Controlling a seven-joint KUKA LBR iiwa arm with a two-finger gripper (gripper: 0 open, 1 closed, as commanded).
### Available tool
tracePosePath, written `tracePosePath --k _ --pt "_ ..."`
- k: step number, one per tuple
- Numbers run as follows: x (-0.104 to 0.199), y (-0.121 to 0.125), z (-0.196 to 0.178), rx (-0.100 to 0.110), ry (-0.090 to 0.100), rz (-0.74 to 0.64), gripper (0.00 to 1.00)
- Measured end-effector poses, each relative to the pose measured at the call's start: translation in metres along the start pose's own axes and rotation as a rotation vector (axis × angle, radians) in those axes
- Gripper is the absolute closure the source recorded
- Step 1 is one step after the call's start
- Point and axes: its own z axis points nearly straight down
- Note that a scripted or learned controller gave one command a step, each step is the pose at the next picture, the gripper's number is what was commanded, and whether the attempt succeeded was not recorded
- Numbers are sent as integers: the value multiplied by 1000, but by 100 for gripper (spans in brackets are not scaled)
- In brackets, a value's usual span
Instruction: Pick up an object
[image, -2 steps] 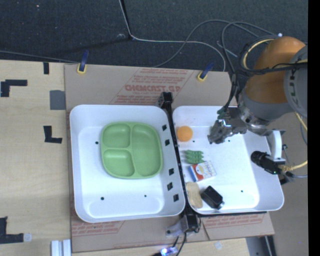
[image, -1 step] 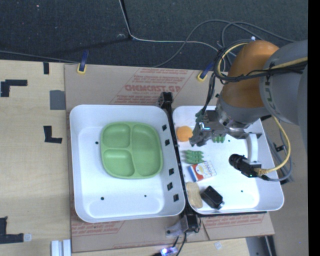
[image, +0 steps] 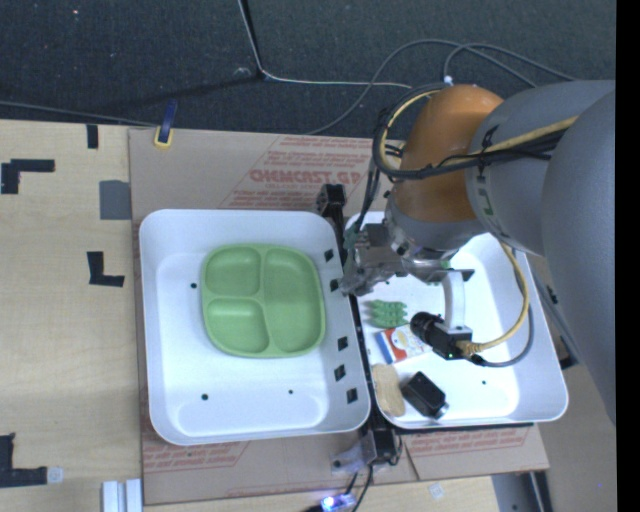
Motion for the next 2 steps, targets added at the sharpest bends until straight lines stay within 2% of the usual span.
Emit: tracePosePath --k 1,2 --pt "48 7 7 -1 1 -2 100" --pt "46 6 7 0 0 0 0"
